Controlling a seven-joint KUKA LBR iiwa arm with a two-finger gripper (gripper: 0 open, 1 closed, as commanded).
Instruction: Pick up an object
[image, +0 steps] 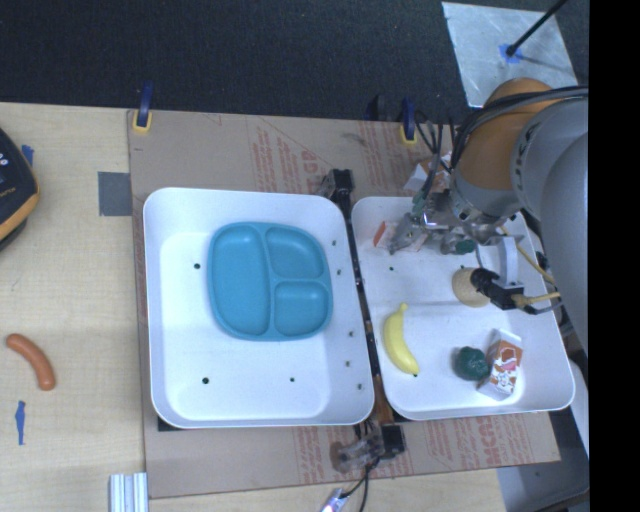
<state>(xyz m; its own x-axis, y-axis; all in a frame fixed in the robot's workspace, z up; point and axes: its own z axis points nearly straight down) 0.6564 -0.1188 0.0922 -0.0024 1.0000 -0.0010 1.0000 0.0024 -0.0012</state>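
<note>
Nearest, a banana lies in the right bin beside a green object (dark, rounded); the pincer hangs over the bin's far end, its grip unreadable.

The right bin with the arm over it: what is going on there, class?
The robot arm reaches over the far end of the right bin, its gripper low near the back wall. Nothing visibly sits between its fingers. A banana, a dark green object and a small carton lie untouched. The left bin holds a blue divided plate.
</note>
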